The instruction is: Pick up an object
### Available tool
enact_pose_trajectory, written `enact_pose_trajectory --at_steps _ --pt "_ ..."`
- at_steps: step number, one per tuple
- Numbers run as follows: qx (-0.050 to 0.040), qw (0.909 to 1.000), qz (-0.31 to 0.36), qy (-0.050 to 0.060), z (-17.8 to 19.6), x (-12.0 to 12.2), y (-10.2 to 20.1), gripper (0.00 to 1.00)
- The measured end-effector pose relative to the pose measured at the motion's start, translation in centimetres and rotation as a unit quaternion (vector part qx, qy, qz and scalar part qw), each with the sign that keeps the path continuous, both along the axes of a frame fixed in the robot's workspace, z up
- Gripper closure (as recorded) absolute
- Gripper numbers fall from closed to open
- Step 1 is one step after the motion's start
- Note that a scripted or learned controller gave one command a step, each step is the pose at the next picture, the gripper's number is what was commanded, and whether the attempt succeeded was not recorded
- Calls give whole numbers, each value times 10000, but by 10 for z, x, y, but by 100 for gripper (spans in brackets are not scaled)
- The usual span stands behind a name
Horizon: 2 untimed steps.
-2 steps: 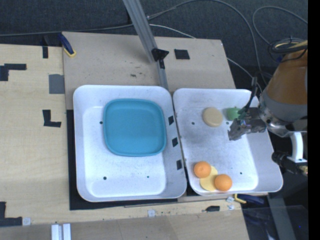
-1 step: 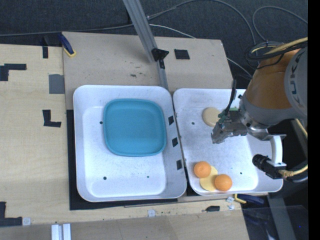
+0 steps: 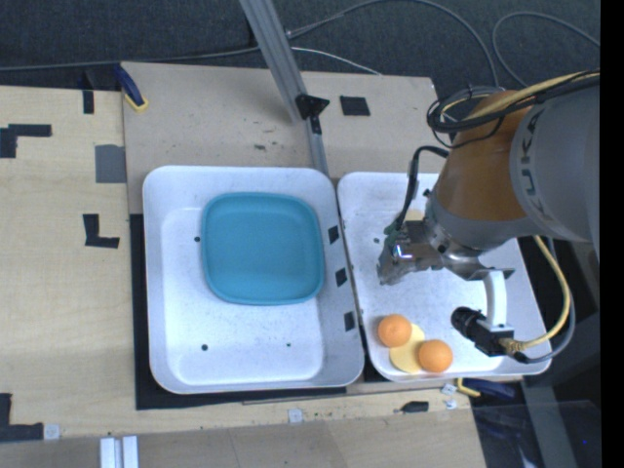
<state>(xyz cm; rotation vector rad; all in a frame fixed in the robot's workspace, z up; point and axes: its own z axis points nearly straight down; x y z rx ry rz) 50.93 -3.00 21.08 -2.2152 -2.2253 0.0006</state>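
The bench (image 3: 58, 261) carries two shallow white bins side by side. The left bin (image 3: 166, 359) holds a square blue plate (image 3: 261, 248) with rounded corners, lying flat toward the bin's far edge and filling much of its middle. The right bin (image 3: 366, 203) is half covered by the arm (image 3: 526, 164), whose grey bulk and orange band hang over the bin's far right part and hide what lies beneath. The gripper (image 3: 393, 264) sits low over the middle of the right bin, near its left wall; whether its fingers are apart or closed cannot be told, and nothing is seen between them. Near the front edge of the right bin lie two orange balls: one (image 3: 394, 331) toward the front left, the other (image 3: 435, 355) just beside it to the right. Both touch a pale yellow piece (image 3: 406, 357) lying flat between them. The balls are round, with no long axis
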Motion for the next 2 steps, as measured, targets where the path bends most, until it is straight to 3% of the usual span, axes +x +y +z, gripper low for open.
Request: enact_pose_trajectory --at_steps 2 --pt "-1 10000 -1 -2 -3 -7 109 100"
